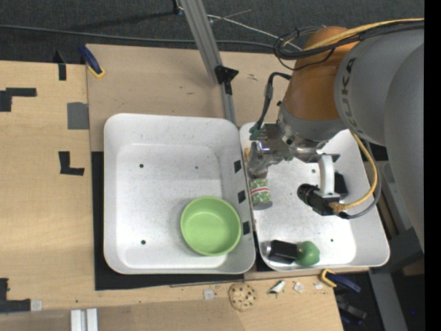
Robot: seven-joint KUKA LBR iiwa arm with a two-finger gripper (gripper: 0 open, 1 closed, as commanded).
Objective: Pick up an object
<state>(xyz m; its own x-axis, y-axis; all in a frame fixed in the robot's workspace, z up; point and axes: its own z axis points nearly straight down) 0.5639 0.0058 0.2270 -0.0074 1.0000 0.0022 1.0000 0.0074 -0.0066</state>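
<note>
My gripper (258,168) hangs over the left edge of the right bin (364,248), close to the wall between the two bins. Right under its tip is a small cylinder (261,194) with a green and white label; it touches or nearly touches the gripper. Whether the gripper has hold of it is hidden from this angle. A green ball (309,254) rests against a flat black object (280,251) at the front of the right bin.
A light green bowl (210,225) sits in the front right corner of the left bin (158,150). A metal pole (207,43) slants in from the back. Small bits lie on the bench in front of the bins.
</note>
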